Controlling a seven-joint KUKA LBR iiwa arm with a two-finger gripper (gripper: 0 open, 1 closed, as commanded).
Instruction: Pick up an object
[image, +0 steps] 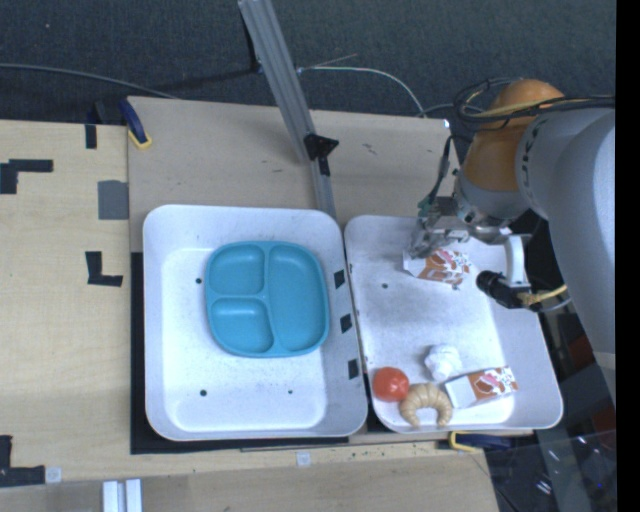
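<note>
Gripper (437, 232) low at right bin's (520, 345) far edge, touching red-and-white packet (441, 266), grip state indiscernible, blue divided plate (267, 298) in left bin (170, 300), croissant (427, 402), tomato (391, 382) along near edge.

My arm (570, 190) came in from the right edge of the frame, its broad grey body filling the upper right. The orange band (505, 130) sat above my wrist, near the top right of the picture. From there my wrist bent down and leftward, and my gripper (436, 232) pointed downward just right of the frame's centre, in its upper half. Dark cables looped around the band and wrist.
</note>
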